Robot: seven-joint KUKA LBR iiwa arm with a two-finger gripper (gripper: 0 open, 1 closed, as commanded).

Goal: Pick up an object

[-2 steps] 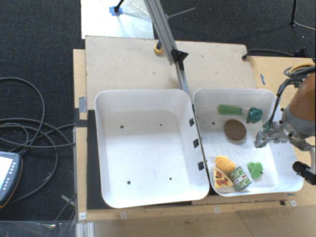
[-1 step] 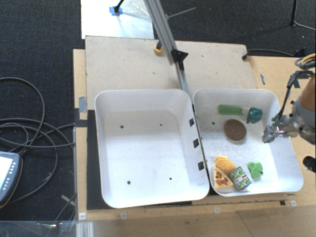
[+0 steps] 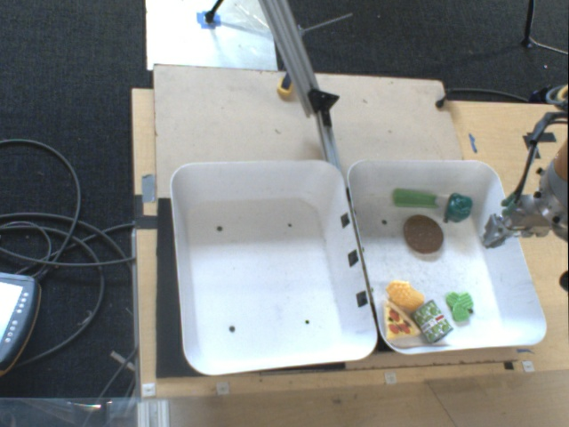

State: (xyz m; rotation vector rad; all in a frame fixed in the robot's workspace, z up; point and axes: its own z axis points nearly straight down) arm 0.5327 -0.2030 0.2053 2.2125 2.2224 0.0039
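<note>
claw: at right bin's rim, grip unclear, cannot tell
risk: striking the rim; brown disc lies flat, may slip

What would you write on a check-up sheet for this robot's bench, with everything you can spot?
Surface: wooden bench bearing two shallow white bins, left bin and right bin, side by side.
Job's things: all in the right bin: green-handled tool, brown disc, yellow toy, pizza slice toy, green can, small green toy.
Clutter: nothing seen.
Grippers: gripper at the right bin's right rim, nothing seen between its fingers.
Cables: black cables on the floor at left.
Surroundings: dark carpet, metal pole over the bench.
</note>
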